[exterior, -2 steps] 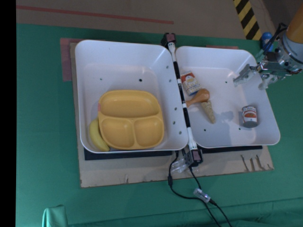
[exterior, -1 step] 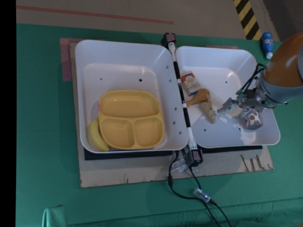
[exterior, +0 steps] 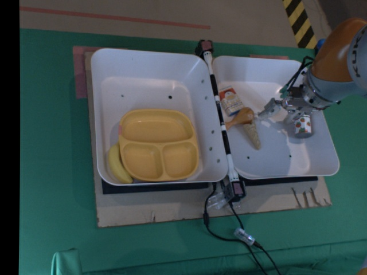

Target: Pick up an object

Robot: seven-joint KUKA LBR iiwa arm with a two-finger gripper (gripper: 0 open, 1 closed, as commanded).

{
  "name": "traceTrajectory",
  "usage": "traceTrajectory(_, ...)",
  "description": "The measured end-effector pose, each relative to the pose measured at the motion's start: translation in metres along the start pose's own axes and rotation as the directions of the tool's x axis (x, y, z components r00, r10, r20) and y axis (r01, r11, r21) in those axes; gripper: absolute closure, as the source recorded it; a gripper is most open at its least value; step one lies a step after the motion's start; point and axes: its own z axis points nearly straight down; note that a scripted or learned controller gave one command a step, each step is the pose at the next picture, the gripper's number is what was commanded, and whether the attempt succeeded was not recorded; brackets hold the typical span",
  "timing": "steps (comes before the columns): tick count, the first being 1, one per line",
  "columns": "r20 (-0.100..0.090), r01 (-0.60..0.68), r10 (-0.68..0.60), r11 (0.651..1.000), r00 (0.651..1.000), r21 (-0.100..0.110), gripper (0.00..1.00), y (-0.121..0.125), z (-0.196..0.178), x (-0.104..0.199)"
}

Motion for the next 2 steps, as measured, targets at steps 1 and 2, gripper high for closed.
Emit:
traceTrajectory(1, 0.017, -0.008, 0.008, 1.000, 1.000, -0.006, 0.00, -0.003, 0.003, 0.058)
traceTrajectory(2, 0.024, -0.014, 0.015, 1.000, 1.000, -0.020, 1.00, 0.000, -0.013, 0.054)
